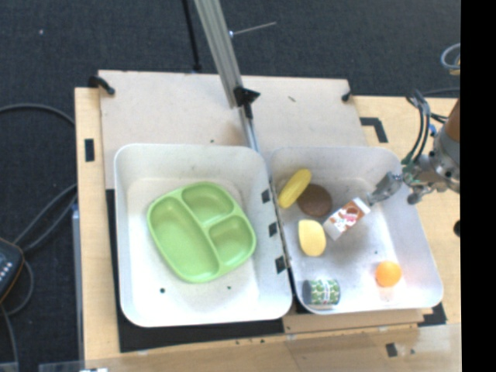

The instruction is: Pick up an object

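Carton [346, 218] (small, red-white) lies just beside the hand [397, 186].

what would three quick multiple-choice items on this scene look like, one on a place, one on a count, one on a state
1. Where is the green divided plate?
A. in the left bin
B. in the right bin
C. on the bench outside the bins

2. How many compartments does the plate have?
A. two
B. three
C. five

3. How does the gripper stand to the small white carton?
A. it holds the carton lifted clear of the bin
B. it is above the right bin, beside the carton's upper right
C. it is over the left bin

Answers: 1 A, the plate lies on the floor of the left bin. 2 B, three hollows show. 3 B, the carton lies on the floor of the right bin with the gripper close by.
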### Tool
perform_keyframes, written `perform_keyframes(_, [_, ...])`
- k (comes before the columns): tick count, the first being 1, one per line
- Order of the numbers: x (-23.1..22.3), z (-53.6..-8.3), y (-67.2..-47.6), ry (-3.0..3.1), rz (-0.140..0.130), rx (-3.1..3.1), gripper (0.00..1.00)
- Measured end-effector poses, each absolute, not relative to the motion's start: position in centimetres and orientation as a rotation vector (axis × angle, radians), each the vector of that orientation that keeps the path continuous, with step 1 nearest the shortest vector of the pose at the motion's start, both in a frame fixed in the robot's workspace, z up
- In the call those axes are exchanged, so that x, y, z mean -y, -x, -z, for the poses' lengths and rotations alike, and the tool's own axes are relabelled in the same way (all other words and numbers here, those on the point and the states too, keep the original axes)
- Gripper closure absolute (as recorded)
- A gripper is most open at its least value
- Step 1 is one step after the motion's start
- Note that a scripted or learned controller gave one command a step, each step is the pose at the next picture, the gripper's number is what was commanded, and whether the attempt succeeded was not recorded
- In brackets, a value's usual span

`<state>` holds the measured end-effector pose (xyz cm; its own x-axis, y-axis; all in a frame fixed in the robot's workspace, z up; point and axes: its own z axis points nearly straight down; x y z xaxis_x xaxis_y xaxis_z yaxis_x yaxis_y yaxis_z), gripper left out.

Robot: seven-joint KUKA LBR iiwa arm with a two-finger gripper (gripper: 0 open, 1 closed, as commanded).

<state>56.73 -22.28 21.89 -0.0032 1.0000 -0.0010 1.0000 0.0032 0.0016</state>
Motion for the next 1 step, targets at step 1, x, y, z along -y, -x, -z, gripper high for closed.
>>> perform_keyframes(1, [22.28,-21.89,-56.72,-2.216,0.0,-2.224,0.0])
